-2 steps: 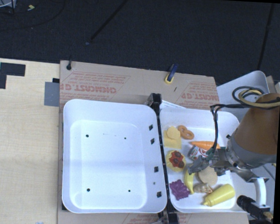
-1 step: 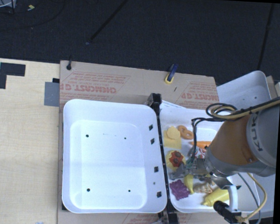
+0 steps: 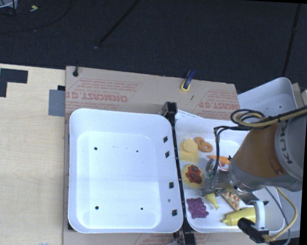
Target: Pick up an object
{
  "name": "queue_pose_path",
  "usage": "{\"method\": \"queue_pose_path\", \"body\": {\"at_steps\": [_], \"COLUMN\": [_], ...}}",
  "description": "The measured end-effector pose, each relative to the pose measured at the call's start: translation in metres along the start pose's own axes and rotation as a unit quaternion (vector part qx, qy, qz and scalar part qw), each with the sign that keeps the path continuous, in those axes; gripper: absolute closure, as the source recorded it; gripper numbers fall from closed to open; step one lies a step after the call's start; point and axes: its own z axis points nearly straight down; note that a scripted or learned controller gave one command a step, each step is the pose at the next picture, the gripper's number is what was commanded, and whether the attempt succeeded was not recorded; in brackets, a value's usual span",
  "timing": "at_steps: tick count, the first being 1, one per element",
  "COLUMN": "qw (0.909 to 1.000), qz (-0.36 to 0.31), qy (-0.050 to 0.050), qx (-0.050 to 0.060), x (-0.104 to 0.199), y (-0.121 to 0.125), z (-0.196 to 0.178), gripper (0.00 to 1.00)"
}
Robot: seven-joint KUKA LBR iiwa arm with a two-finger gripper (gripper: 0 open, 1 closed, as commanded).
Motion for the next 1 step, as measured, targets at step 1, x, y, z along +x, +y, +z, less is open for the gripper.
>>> {"method": "queue_pose_path", "body": {"at_steps": [1], "qw": [0.9999], "qz": [-0.008], "qy": [0.000], "qx": [-0.006], "x": [0.0661], "y": [0.0489], "z": [-0.0955], "gripper": [1.00]}}
